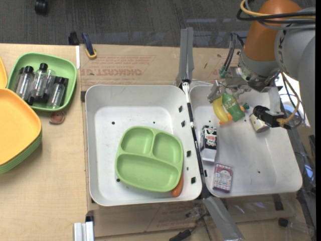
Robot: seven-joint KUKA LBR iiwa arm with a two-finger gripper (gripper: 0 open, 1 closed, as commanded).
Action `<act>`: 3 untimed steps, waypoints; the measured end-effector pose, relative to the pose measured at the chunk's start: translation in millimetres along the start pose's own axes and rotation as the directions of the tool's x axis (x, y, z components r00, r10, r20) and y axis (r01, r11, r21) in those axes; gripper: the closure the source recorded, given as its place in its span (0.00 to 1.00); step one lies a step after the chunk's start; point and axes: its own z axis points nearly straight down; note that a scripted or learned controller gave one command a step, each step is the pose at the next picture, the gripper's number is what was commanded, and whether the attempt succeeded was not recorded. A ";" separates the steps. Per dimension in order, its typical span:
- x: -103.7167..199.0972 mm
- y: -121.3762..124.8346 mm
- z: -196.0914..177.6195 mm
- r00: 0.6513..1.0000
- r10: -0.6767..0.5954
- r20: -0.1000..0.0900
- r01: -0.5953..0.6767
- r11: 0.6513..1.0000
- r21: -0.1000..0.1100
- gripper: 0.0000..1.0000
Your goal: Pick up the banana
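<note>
While the claw [224,93] hangs at the upper right of the frame over the right bin [281,179], the banana [219,110] lies just beneath it beside a green bottle [232,107]; whether the claw is apart or together, I cannot tell. A good grasp should straddle the banana alone, clear of the bottle

We see a green divided plate [149,158] in the left bin [100,102], a small carton [209,137] and pink packet [222,177] in the right bin [271,169], and bottles in a green tray [65,69] beside stacked orange plates [17,129] on the counter [45,200].
</note>
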 end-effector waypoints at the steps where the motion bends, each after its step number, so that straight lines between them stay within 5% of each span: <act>1: -7.7 -71.4 -17.1 0.999 0.051 -0.001 -0.051 0.999 0.001 1.00; 2: 6.9 -124.6 0.5 0.990 0.141 -0.001 -0.141 0.990 0.002 1.00; 3: -16.6 -79.1 0.1 0.984 -0.180 -0.001 0.180 0.984 -0.001 1.00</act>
